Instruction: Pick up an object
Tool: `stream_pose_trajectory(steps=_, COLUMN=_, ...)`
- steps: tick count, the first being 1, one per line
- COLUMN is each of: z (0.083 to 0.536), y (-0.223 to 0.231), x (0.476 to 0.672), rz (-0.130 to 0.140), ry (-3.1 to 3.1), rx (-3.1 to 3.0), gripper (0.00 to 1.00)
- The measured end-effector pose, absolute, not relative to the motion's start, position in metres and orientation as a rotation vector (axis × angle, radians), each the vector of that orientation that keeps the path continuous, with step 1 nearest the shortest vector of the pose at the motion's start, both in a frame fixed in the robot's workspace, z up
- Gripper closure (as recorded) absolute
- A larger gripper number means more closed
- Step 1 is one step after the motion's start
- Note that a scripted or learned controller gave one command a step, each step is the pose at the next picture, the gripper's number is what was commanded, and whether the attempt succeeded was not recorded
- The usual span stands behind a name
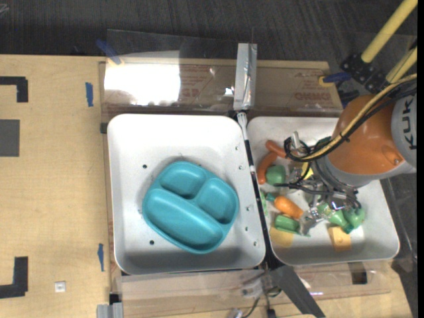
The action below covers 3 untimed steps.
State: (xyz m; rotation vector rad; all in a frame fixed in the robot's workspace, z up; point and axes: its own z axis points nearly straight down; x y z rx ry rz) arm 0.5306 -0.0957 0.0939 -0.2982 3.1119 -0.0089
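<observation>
Small plastic toy foods [287, 206] are lying scattered in the shallow white right-hand bin [386, 242], crowding close around the pincer [322, 207], which is reaching down among them. The grey arm [404, 126] is coming in from the right, its orange band [366, 142] sitting above the wrist, and dark and yellow cables [311, 150] are looping out from it over the bin. Whether the pincer is apart or together cannot be told, since the wrist and the clutter are covering it; nothing is visibly showing in its grip.

An orange carrot-shaped piece is lying just to the pincer's left, with a flat green piece [286, 223] and a pale yellow piece [281, 238] below that. A round green piece [275, 175] is resting up and to the pincer's left, an orange-red piece [274, 148] farther up. A bright green piece [352, 215] is sitting just to its right, and a yellow block [340, 238] is lying below and to the right.

Well to the pincer's left, past the bin wall, a teal three-compartment plastic plate [191, 205] is lying in the shallow white left-hand bin [122, 151]. A clear plastic sheet [172, 78] is glinting behind the bins over brown cardboard [291, 88].
</observation>
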Motion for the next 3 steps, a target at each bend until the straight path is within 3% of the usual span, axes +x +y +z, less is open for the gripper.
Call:
stream_pose_trajectory(steps=1, z=0.093, y=-0.096, x=0.529, rz=-0.008, ry=3.126, rx=0.056, gripper=0.00)
stream_pose_trajectory(steps=2, z=0.093, y=-0.098, x=0.606, rz=-0.004, ry=3.119, rx=-0.129, gripper=0.00)
stream_pose_trajectory(steps=3, z=0.093, y=-0.095, x=0.583, rz=-0.003, ry=3.122, rx=-0.097, gripper=0.00)
